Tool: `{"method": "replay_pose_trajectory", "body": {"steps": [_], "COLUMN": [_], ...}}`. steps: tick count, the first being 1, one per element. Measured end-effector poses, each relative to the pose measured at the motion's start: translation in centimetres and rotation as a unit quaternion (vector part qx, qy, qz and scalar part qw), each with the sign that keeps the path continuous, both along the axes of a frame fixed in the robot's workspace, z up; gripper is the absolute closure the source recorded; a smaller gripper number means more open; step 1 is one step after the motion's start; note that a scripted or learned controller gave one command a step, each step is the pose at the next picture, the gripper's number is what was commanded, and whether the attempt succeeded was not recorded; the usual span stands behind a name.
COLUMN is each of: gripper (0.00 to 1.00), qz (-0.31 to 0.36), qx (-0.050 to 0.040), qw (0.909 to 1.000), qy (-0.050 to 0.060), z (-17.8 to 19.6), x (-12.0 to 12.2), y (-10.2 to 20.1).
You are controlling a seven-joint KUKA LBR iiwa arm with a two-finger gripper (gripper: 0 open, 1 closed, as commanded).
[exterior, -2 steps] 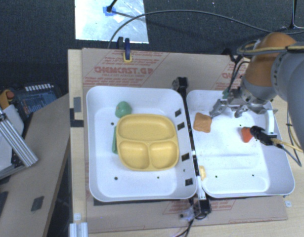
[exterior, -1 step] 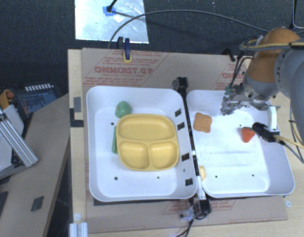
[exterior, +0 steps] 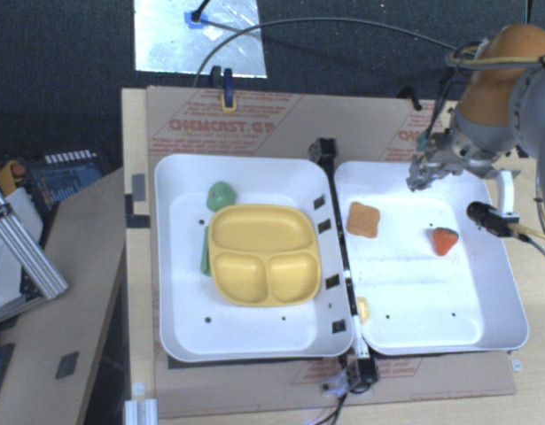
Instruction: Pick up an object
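An orange-brown toast-like piece (exterior: 363, 220) lies in the right bin (exterior: 414, 326), near its left wall. A small red-orange strawberry-like object (exterior: 444, 241) rests further right in the same bin. My gripper (exterior: 420, 177) hangs over the right bin's back edge, above and between these two objects, touching neither. Nothing shows between its fingers.
The left bin (exterior: 179, 326) holds a yellow divided plate (exterior: 259, 253) with a green utensil (exterior: 217, 204) partly under its left side. A black divider with clips (exterior: 332, 228) runs between the bins. Cables (exterior: 511, 224) hang by the right bin's right edge.
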State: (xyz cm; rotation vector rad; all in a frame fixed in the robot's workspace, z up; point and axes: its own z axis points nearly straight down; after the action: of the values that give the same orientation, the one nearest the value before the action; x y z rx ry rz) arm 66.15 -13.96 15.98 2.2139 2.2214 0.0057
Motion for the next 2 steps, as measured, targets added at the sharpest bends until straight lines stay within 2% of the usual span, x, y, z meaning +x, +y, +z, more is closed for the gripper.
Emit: {"method": "replay_pose_trajectory", "body": {"steps": [2], "gripper": [1.0], "qz": [0.0], "qx": [-0.0002], "qw": [1.0], "qy": [-0.001], "z": [9.6], "x": [0.0], "y": [-0.5]}}
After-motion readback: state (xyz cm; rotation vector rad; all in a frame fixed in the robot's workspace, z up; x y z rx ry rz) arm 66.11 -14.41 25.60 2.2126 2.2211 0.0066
